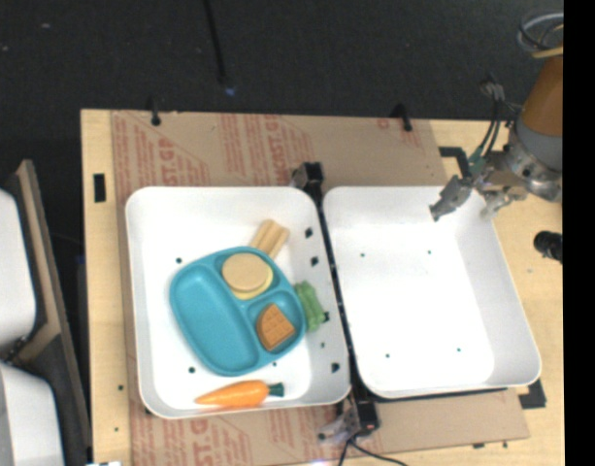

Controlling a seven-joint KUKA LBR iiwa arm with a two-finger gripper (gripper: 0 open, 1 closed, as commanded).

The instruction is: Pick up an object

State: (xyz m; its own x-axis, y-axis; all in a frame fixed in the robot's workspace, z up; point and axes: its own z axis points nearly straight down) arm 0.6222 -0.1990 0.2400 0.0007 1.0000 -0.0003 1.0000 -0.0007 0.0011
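I see a smooth blue plastic tray (214, 323) in the left bin (147, 260), with a round biscuit (247, 273) and ridged brown toast (276, 327) in it, a glossy carrot (241, 393) below. My gripper (450, 200) hangs well apart, over the right bin (423, 289); its grip I cannot tell.

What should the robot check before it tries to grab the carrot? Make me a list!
1. Carrot easy to see, lying free in the left bin: ok.
2. Room around the carrot: ok on most sides, but it lies close to the bin's near wall and the blue tray.
3. Gripper above the carrot: not ok; it hangs at the far right corner of the right bin.
4. Path across the right bin free of things: ok.
5. Fingers open wide enough: cannot tell.
6. Gripper already carrying something: cannot tell.
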